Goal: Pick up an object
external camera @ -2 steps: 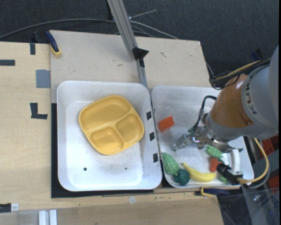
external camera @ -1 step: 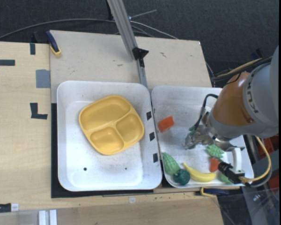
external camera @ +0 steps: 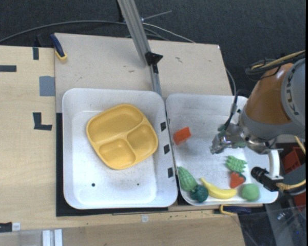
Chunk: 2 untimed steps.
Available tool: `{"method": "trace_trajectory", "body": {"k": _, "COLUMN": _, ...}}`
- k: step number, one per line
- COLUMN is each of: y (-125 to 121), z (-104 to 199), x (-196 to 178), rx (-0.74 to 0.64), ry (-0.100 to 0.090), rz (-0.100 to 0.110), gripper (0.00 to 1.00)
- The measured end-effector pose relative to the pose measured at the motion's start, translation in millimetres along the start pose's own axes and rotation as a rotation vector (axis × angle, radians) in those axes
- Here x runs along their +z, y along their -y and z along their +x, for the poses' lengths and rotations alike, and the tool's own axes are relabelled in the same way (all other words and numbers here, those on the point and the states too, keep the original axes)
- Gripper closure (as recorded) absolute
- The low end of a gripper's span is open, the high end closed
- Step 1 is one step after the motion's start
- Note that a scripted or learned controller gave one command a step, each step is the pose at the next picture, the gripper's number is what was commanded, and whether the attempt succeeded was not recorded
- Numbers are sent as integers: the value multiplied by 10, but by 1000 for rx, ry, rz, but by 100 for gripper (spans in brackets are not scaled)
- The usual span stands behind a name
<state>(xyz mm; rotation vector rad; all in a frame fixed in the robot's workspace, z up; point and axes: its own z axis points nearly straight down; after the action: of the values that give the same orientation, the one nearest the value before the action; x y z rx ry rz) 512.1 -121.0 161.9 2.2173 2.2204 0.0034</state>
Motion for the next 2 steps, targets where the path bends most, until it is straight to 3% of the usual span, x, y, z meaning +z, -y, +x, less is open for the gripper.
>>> {"method": "trace_trajectory", "body": {"k": 1, "y": 23, "z": 59, "x": -607, "rx": -1, "ry": 0, "rz": -1, "gripper": 100}}
{"method": "trace_trajectory", "body": {"k": 2, "y": 12, "z": 60, "x": -987, "rx": 0, "ry": 0, "rz": 1, "gripper": 100}}
